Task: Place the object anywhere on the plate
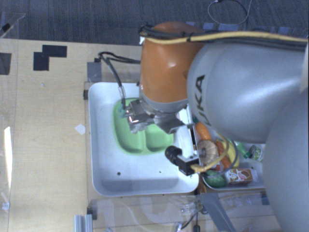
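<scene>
Green, the plate [137, 141] lay in the left bin [104, 144], toward its far right corner, partly under the arm [166, 66]. Which object I was meant to place, I could not tell. My gripper [137, 120] hung over the plate's far edge, and I could not tell its state. Beyond the shared rim, the right bin [241, 185] held a carrot [203, 130], a banana [232, 152], a small carton [239, 176] and other toy foods, crowded at its near left corner.
</scene>
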`<state>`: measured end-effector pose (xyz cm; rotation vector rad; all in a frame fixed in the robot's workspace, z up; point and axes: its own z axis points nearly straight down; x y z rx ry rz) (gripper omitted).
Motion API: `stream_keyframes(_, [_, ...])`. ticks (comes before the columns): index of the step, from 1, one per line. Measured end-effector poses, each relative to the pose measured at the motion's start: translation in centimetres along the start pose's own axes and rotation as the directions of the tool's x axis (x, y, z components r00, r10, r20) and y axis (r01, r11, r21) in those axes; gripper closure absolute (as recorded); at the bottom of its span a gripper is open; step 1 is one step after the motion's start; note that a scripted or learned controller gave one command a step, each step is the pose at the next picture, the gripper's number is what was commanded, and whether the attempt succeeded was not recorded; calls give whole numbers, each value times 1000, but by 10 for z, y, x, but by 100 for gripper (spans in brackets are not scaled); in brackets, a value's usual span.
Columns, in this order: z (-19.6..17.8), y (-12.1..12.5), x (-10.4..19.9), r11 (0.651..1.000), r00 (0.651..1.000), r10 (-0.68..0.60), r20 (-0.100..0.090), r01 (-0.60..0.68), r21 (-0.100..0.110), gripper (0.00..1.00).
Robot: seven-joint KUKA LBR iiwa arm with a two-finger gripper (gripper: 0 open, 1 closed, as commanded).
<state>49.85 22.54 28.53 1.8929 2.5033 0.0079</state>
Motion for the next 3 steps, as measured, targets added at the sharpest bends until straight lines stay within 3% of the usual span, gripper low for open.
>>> stream_keyframes(1, [4, -13, -19, 999, 999, 40, 0, -40, 2, 100])
stream_keyframes(2, [31, -26, -51, 998, 998, 62, 1, -62, 2, 100])
stream_keyframes(3, [6, 20, -95, 965, 965, 264, 2, -264, 1, 100])
